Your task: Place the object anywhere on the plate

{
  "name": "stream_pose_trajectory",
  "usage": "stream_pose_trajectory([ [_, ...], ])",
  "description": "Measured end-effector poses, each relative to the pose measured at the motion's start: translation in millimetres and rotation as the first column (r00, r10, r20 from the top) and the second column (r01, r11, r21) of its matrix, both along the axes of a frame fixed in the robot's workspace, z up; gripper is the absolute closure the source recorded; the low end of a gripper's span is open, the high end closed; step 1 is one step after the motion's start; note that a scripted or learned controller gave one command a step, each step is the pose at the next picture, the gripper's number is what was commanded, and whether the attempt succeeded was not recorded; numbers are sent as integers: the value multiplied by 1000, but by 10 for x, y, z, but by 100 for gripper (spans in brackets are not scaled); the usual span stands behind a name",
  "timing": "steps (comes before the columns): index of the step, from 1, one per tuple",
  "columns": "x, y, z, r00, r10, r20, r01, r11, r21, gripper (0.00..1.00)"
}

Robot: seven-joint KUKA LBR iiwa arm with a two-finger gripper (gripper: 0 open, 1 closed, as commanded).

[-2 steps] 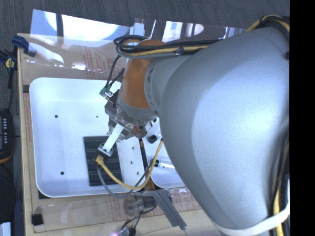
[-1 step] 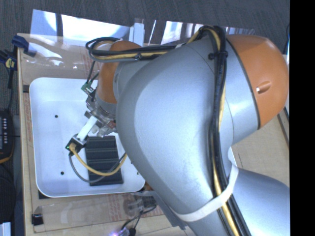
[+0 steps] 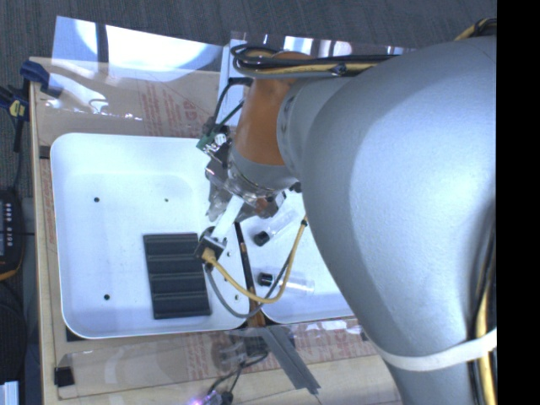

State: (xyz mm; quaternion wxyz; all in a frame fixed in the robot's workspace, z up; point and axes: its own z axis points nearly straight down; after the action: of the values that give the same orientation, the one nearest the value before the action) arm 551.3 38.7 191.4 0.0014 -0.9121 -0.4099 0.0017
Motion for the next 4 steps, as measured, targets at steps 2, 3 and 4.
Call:
stream_pose_trajectory([
  [2,-51,1233,-161,997,77,-4,-77,997,-2,100],
  [3,228,758,-318,998,-64,-1,64,998,-1,100],
  [4,228,760,-318,998,-64,-1,64,998,-1,0],
])
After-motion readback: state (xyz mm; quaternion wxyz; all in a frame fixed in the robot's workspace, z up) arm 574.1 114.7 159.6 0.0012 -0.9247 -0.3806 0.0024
